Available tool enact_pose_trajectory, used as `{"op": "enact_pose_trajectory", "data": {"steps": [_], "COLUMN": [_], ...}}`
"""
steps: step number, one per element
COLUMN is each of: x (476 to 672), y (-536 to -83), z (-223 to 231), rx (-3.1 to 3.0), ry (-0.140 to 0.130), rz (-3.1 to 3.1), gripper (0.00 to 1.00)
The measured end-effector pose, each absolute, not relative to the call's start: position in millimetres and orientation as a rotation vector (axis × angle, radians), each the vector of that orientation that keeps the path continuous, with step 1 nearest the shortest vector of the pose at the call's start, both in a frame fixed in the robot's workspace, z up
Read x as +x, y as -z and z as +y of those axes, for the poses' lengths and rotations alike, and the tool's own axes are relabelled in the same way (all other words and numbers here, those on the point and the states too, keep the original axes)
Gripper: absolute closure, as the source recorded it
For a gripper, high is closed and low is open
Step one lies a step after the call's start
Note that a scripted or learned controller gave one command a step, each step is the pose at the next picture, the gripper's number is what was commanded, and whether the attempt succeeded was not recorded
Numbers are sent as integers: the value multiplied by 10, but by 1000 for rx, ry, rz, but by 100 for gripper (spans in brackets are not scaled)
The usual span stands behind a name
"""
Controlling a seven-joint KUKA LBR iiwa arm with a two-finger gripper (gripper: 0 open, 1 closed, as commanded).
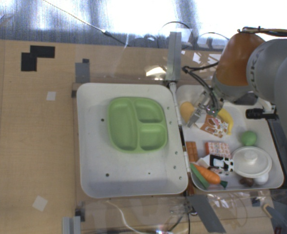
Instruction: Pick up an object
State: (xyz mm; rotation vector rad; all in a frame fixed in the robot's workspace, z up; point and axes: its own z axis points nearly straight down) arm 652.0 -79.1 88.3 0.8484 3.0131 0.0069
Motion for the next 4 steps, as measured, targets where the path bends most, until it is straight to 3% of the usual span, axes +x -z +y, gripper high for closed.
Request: {"op": "enact_pose_trajectory", "data": {"steps": [2,3,4], "x": [5888,5429,6315], "y": [-902,-912,-889], "z": [-982,-960,-849], "rx": [1114,1299,1455], "ry": [-7,-10,-9], "rz": [2920,2835,2770], "gripper": [0,0,0]}}
